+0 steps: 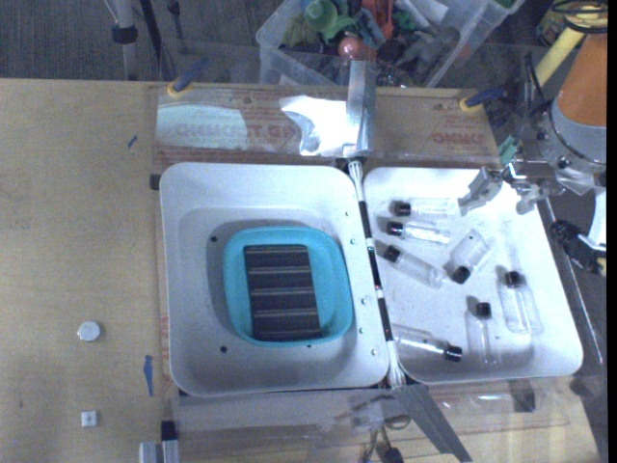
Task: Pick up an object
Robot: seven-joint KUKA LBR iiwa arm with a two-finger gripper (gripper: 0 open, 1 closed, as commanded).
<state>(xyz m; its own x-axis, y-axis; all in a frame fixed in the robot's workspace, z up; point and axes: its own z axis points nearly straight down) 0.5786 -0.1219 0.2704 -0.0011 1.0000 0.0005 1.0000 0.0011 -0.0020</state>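
Vials: several small clear bottles with black caps lie on their sides in the right bin [549, 350], scattered; none is lifted.
Nearest candidate: the top vial [424, 207] lies across the upper part of the bin, its cap to the left, just beside the tool and a little to its left.
Other vials: one more [416, 230] just below it, another [410, 263] lower still, a tilted one [469, 256] at centre, an upright-lying one [516, 302] at right, one [479, 331] near the bottom and one [424, 343] along the lower edge.
Tool: the tool [487, 189] hangs over the bin's upper right part; whether it is spread or pressed together I cannot tell, and nothing is seen pinched in it.
Left bin: the left bin [183, 258] holds a blue tray [236, 258] with a dark ribbed insert [281, 292]; probably not the target.
Counter: the counter [67, 210] carries both bins.
Step in hand: likely the approach before descent.
How to do it well: choose a vial lying apart from its neighbours, close across its narrow body rather than along its length, and come straight down.
Risk: clear, round bodies will likely roll or slip if caught off-centre; the two top vials lie close, so a wide approach may nudge both.
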